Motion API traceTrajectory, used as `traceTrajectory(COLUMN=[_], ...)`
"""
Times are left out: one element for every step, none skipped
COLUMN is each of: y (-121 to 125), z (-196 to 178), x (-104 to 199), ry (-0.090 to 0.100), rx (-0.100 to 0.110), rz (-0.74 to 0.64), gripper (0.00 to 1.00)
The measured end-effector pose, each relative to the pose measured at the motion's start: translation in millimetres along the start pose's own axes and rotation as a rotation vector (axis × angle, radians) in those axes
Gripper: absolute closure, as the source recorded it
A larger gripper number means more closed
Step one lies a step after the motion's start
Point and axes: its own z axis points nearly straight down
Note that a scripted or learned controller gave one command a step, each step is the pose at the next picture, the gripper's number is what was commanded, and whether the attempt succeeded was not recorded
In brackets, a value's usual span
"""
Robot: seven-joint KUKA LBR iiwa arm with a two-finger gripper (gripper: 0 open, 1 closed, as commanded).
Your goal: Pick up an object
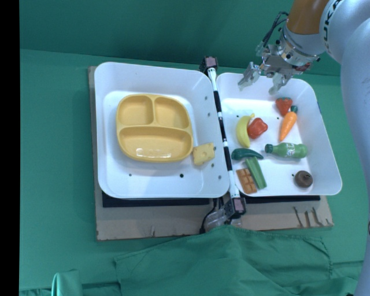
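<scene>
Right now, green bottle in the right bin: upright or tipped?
Tipped. The green bottle lies on its side on the right bin floor, cap pointing left, below the carrot.

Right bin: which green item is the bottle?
The bottle lying on its side below the carrot, with a white label. The other green ones, a dark cucumber and a stick, sit further left.

The arm [352,52] comes in from the right of the camera view, its grey link running up the right edge and bending over toward the upper middle. An orange band [303,16] sits just above the wrist, with cables looping beside it on the left. Below the wrist, the gripper [263,81] points downward and slightly leftward. Its jaws stand spread apart, with nothing between them.
</scene>
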Motion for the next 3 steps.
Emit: traceTrajectory(y=[2,29,28], z=[-19,23,17], x=[-2,-7,-66], ry=[-0.004,-0.003,-0.005], rx=[-0.015,-0.009,-0.011], rz=[0.003,0.0,0.007], gripper=[1.0,1.0,1.0])
